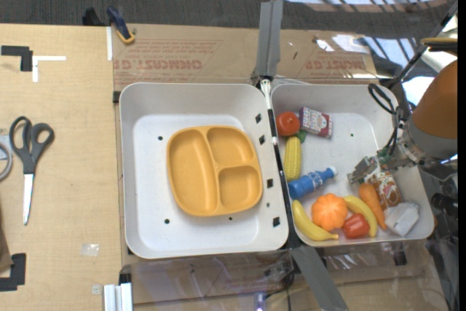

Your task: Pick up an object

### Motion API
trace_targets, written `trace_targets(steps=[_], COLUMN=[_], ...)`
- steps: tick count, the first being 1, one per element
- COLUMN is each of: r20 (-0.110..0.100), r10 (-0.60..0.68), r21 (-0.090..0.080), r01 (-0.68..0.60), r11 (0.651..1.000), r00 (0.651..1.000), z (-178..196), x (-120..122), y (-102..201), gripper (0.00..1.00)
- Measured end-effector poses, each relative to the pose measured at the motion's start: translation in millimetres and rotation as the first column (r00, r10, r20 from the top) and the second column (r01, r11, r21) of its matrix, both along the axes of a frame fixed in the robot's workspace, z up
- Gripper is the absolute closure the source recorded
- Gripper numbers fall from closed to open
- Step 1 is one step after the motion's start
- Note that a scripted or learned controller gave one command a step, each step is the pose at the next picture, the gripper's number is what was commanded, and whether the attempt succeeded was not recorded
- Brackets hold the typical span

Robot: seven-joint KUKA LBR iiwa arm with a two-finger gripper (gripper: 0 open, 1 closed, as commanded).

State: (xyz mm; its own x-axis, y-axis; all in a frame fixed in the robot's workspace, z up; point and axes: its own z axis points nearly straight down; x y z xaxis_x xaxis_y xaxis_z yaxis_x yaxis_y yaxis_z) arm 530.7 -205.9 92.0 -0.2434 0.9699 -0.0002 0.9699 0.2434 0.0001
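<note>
Two white bins side by side on the table, left bin (138,178) holding one yellow divided plate (215,170), right bin (342,100) crowded with one tomato (287,123), one corn cob (293,157), one blue bottle (311,182), one orange (329,211), one banana (309,224), one carrot (373,204), small red box (316,121) with unreadable print, end effector (368,170) low over the carrot, grip impossible to make out, cardboard lettering mirrored and illegible, one pair of scissors (29,156) far left.

I reach in from three o'clock, my arm (440,109) showing its orange band at the frame's edge with the grey wrist just below it. A black cable loops off my wrist toward twelve o'clock. From the wrist I slant down toward eight o'clock, so my gripper (366,170) sits low over the right bin's three o'clock side. How my jaws stand I cannot tell; their tips blur into what lies beneath.
</note>
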Motion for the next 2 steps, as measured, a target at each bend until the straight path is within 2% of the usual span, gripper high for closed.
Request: trace_targets(steps=[1, 2], r20=[0.005, 0.008], r10=[-0.107, -0.109], r21=[-0.002, -0.002], r01=[0.107, 0.109], r11=[0.994, 0.994], r00=[0.994, 0.994], z=[1.1, 10.6], x=[-33.1, -31.9], y=[9.2, 8.6], gripper=[0.00, 1.00])
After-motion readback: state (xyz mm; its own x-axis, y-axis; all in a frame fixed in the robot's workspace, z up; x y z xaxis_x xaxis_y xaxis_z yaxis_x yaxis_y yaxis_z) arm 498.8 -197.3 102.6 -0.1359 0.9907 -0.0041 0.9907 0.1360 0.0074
